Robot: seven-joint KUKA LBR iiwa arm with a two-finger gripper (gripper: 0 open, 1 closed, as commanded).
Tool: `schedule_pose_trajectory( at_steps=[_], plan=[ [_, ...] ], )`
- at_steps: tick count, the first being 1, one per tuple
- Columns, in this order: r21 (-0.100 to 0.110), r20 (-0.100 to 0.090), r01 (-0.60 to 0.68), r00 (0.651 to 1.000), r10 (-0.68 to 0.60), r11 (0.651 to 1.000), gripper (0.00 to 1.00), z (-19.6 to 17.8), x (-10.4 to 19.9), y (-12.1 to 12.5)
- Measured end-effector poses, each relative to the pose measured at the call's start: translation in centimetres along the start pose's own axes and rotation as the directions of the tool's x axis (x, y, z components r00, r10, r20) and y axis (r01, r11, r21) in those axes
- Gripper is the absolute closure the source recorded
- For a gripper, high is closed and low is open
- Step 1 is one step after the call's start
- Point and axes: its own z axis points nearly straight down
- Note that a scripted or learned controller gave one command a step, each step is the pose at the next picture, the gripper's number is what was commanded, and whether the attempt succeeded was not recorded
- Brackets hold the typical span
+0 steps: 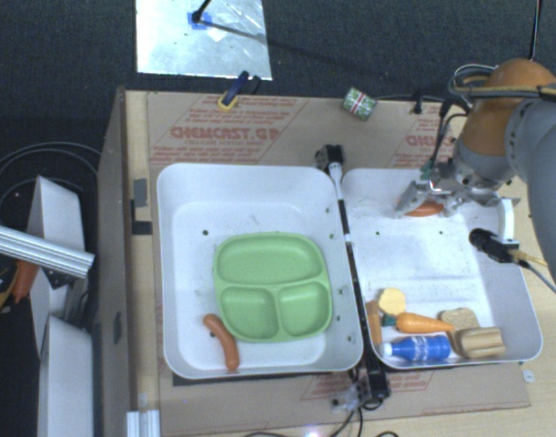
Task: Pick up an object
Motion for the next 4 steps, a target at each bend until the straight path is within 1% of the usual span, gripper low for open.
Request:
schedule_pose_trajectory(
  at_steps=[1,2,3,4],
  plan=[
    [-0.018,0.002,0.003,1.0,-0.003,1.0,0.0,-0.1,-2.0,-1.6],
    [-0.018,0.002,0.002,1.0,-0.002,1.0,0.0,-2.1,-3.8,-4.9],
    [-0.018,0.001,0.005,1.0,-0.005,1.0,0.0,-5.0,0.1,-6.4],
    [-0.017,0.001,0.002,1.0,-0.002,1.0,0.0,0.1,-1.1,-7.5]
  ],
)
